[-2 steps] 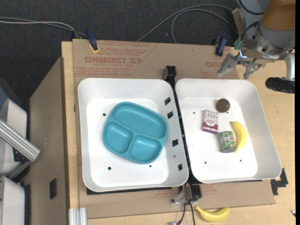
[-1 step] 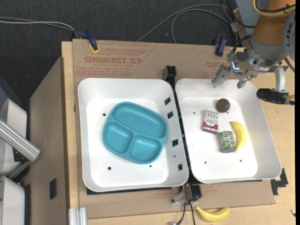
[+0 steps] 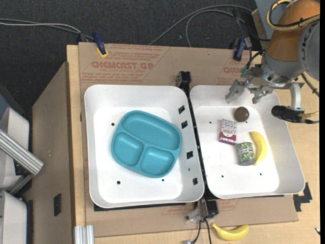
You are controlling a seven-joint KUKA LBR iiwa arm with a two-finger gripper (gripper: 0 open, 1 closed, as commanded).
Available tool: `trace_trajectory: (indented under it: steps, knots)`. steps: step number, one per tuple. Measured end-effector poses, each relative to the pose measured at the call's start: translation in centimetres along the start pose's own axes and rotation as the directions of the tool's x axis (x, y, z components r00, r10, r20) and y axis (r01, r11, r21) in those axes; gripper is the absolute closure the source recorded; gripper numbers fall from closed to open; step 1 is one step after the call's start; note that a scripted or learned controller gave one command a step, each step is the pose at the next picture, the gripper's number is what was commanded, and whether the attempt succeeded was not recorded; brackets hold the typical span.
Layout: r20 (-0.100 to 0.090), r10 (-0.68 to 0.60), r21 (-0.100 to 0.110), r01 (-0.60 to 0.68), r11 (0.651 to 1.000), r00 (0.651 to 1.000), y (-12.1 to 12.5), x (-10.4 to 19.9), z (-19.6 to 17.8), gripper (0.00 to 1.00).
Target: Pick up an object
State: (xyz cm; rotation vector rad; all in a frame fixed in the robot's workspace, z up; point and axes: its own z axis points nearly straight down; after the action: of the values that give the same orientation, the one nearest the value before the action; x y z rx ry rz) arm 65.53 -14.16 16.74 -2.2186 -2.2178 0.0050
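The small round dark-brown object [image 3: 241,114] lies near the far edge of the right-hand shallow white bin [image 3: 284,182], and it looks the likeliest target, since the gripper [image 3: 247,93] hangs just beyond it with its two fingers spread apart and nothing between them. To do the pick well, I judge the gripper should centre itself over the ball, so that a finger comes down on either side, then descend straight and close gently; a round thing rolls away if one finger nudges it first. The bin's far wall stands close by, so the descent wants care. Just nearer the camera from the ball lies a small flat packet in pink and white [image 3: 228,131], and beyond that a yellow banana [image 3: 260,146] curves around a short green-labelled can [image 3: 246,153], the two touching or nearly so. The left-hand white bin [image 3: 96,136] holds a teal plastic plate with three compartments [image 3: 146,143]. Both bins sit on a brown cardboard-covered worktop [image 3: 132,60]; a second banana [image 3: 231,232] lies at its near edge.
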Motion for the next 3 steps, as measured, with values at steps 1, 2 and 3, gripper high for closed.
trace_trajectory:
  steps: [1,2,3]
  knots:
    - [0.0,-0.002,0.0,0.002,1.0,1.0,0.8,0.0,4.6,0.0]
    - [0.0,-0.003,-0.006,0.003,1.0,1.0,0.9,0.0,3.2,1.0]
    - [0.002,-0.002,-0.01,0.002,1.0,1.0,0.8,0.3,-1.2,1.0]
